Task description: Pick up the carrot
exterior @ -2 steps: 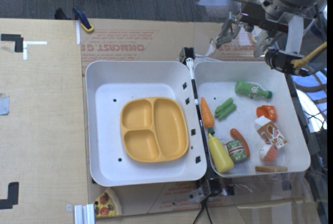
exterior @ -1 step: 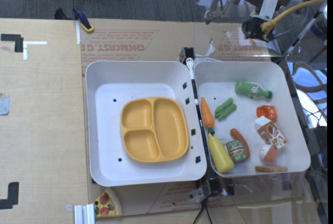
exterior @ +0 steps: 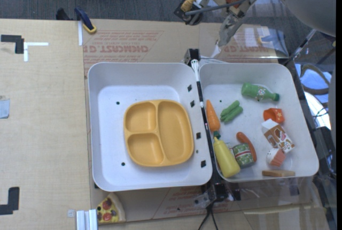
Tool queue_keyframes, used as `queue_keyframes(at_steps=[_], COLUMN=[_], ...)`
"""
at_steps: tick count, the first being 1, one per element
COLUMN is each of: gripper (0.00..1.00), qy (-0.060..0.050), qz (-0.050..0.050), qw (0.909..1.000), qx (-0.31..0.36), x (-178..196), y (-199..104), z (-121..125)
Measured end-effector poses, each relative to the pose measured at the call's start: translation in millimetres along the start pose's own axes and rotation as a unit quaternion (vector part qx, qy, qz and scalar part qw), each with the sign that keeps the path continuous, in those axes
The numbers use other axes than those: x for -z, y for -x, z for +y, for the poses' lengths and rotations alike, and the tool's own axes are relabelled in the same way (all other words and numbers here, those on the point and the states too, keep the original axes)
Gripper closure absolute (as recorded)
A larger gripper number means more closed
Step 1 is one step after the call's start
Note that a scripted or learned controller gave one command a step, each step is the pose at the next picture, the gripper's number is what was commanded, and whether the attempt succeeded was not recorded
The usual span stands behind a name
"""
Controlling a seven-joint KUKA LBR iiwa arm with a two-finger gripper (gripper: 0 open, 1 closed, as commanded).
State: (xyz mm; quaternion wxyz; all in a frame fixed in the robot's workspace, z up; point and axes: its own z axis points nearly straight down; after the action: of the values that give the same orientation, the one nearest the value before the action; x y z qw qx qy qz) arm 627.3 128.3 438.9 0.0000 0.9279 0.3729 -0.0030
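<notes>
Orange carrot [exterior: 212,115] lies in right bin [exterior: 299,116], hard against its left wall, green top pointing toward the near side. Just below it: yellow bottle [exterior: 225,157], touching a small can [exterior: 245,154] and a sausage [exterior: 247,144]. Green pea pod [exterior: 231,111] sits just right of carrot, apart from it. Green bottle [exterior: 259,93] near bin's far side. Carton [exterior: 277,136], red item [exterior: 273,115] and wooden stick [exterior: 278,173] along right side. Left bin [exterior: 101,116] holds yellow divided plate [exterior: 158,132], 3 compartments. Arm at top right, above bench level; gripper [exterior: 226,31] hangs beyond far edge of right bin, well apart from carrot. Nothing seen betw. its tips; open/closed state: cannot tell, too blurred.
</notes>
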Motion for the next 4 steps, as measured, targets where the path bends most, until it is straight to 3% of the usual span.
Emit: queue_keyframes(at_steps=[1,2,3,4], gripper=[0.00,1.00,0.00,1.00], qy=[0.001,0.001,0.001,0.001], qz=[0.002,0.002,0.001,0.002], qw=[0.9969,0.9967,0.9967,0.9965], qx=[-0.078,-0.082,-0.081,-0.084], x=[75.7,84.2,84.1,93.2], y=[-57.9,-57.4,-57.5,-56.8], z=[-20.5,-18.3,-18.5,-16.3])
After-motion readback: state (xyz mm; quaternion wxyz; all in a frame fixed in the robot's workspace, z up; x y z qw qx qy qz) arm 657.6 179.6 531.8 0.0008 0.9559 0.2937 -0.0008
